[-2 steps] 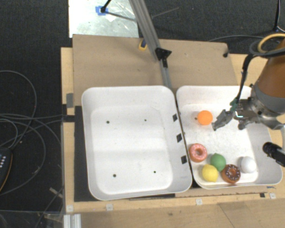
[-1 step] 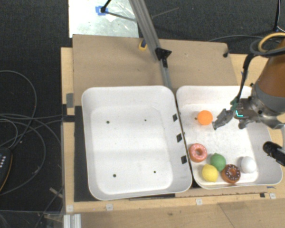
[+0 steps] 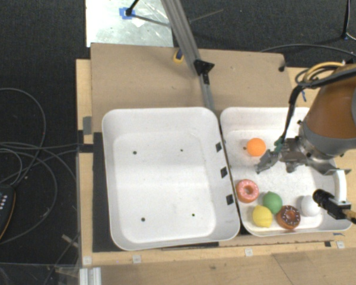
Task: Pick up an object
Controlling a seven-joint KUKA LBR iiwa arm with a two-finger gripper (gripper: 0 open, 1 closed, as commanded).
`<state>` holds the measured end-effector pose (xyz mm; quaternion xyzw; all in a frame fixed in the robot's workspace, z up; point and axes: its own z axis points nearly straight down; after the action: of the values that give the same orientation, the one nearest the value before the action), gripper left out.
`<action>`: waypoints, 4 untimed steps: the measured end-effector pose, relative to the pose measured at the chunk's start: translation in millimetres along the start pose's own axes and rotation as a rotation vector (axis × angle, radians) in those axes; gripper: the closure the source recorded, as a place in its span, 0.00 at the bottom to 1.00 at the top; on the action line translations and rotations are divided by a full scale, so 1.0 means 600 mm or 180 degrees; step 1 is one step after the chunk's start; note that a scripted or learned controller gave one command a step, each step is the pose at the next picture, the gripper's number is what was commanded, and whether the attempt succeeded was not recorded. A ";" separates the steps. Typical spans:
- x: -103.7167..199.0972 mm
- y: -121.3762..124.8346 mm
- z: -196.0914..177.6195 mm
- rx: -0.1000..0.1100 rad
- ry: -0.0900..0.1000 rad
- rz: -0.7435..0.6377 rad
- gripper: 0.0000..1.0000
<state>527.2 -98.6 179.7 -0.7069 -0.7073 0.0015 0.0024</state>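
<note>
Orange ball [image 3: 256, 146]: lies in the right bin [image 3: 237, 123], upper-middle of its floor, alone, well apart from the other objects.
Ball vs. gripper: the gripper [image 3: 272, 160] sits just to the right of and slightly below the ball; the nearest dark finger tip points down-left, close beside the ball, no contact visible.
Gripper state: fingers appear splayed apart, nothing between them; not holding anything.
Pink donut [image 3: 247, 190]: near the left wall of the right bin, below the gripper tips.
Green ball [image 3: 272, 202]: just right of the pink donut, touching or nearly touching the yellow object.
Yellow object [image 3: 262, 216]: at the lower edge of the right bin, below the green ball.
Brown donut [image 3: 288, 217]: beside the yellow object, to its right, at the lower rim.
White object [image 3: 309, 206]: right of the brown donut, partly hidden by the arm's hardware.
Arm [image 3: 338, 117]: orange band and grey body reach in from the right, over the right bin's far side.
Left bin [image 3: 115, 159]: white, beside the right bin, touching along the shared edge.
Bench [image 3: 142, 76]: brown board under both bins.
</note>
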 end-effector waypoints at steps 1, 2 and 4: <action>0.006 0.003 0.071 -0.0006 0.0000 0.0000 0.00; 0.009 0.011 0.140 -0.0050 0.0012 -0.0002 0.00; 0.020 0.026 0.035 -0.0039 -0.0006 -0.0017 1.00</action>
<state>542.6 -86.5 158.4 -0.7050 -0.7092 -0.0021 -0.0026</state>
